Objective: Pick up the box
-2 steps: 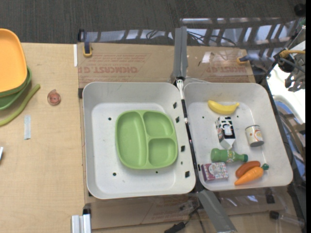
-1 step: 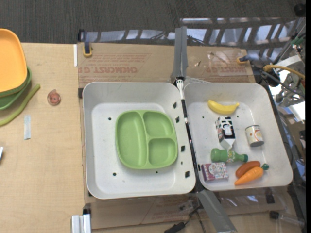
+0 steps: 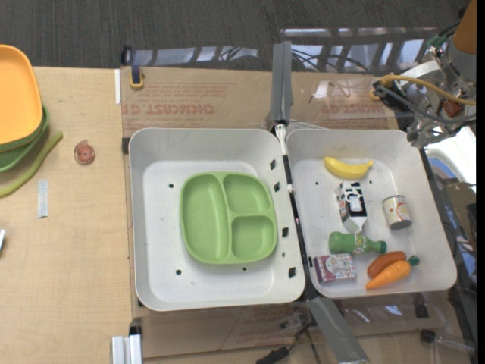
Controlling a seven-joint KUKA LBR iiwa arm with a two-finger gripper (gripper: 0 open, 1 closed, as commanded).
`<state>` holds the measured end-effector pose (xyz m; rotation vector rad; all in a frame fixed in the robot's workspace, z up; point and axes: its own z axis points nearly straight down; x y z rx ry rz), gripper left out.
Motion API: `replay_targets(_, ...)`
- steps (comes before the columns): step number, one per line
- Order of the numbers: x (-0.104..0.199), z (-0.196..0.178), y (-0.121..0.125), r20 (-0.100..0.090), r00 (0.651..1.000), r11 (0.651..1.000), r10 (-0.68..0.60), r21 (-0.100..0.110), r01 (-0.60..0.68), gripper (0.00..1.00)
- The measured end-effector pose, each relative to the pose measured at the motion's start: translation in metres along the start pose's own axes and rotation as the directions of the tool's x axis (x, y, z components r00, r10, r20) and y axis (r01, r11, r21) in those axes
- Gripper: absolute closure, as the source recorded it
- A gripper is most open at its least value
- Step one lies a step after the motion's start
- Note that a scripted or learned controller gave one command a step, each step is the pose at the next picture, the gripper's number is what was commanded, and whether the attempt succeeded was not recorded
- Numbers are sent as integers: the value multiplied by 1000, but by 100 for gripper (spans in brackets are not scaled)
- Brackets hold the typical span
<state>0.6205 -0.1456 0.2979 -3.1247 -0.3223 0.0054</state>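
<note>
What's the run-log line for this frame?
stage: pre-grasp | arm: above right bin's far right corner | box: right bin, near edge, beside green bottle | left bin: green tray

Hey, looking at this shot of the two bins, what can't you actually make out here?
- Gripper: in the camera view its fingers sit among cables at the right bin's corner, too cluttered to read.
- Arm: cut off by the top right edge.
- Pink box and black-and-white carton: print too small to read.
- Orange plate stack: cut off by the left edge.
</note>
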Motion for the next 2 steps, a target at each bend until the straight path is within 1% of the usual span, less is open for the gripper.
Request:
replay_targets(1,33,29,-5,0,1000,1000,7,0,-7,100)
replay_targets(2,8,76,26,1,957,957,-291,1,291,100)
